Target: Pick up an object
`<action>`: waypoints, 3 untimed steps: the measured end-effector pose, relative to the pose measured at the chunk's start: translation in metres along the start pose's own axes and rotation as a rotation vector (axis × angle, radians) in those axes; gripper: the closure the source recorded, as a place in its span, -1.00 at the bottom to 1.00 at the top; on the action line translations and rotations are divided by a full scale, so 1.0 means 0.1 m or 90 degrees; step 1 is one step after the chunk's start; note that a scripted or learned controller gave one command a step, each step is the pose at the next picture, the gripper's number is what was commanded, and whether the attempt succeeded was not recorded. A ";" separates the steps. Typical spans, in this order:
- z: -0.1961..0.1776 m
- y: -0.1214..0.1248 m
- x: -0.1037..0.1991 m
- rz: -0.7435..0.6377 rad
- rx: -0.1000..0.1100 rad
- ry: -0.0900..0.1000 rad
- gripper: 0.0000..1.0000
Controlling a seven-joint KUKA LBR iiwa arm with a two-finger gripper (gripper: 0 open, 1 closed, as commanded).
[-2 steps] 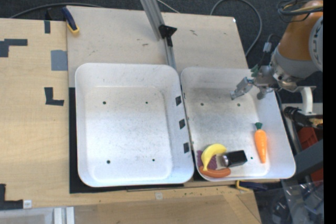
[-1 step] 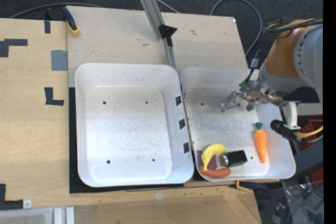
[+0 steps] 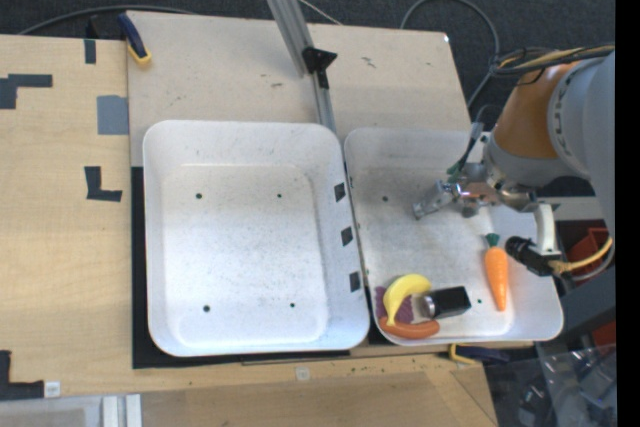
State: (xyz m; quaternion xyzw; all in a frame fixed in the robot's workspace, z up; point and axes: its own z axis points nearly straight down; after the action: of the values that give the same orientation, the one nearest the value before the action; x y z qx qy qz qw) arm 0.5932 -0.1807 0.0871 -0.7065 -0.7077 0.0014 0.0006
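Tool [image 3: 428, 207] sits low inside the right bin [image 3: 400, 155], over a bare patch of its floor, up-left of the carrot [image 3: 496, 277]; the metal tip points left. Whether the fingers are spread or closed cannot be told from this angle, and nothing is seen between them. The carrot is small, orange with a green stub at its upper end, lying roughly lengthwise toward the near edge of the right bin, well apart from the tool. Left of the carrot, in the bin's near-left corner, lie a yellow banana [image 3: 403, 291], a red piece [image 3: 410, 327] under it along the rim, and a black block [image 3: 447, 301] just beside the banana on the carrot side. The left bin [image 3: 160, 215], on the far side of these from the carrot, shows only a speckled white floor. Both bins sit on the tabletop [image 3: 220, 65].
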 end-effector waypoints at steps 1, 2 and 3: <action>-0.11 0.00 0.01 -0.001 0.000 0.000 1.00; -0.74 0.04 -0.04 0.000 -0.005 -0.001 1.00; -1.35 0.03 0.03 0.000 -0.005 0.000 1.00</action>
State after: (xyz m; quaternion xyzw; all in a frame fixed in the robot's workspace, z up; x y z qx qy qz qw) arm 0.5967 -0.1774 0.2216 -0.7062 -0.7080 -0.0012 -0.0024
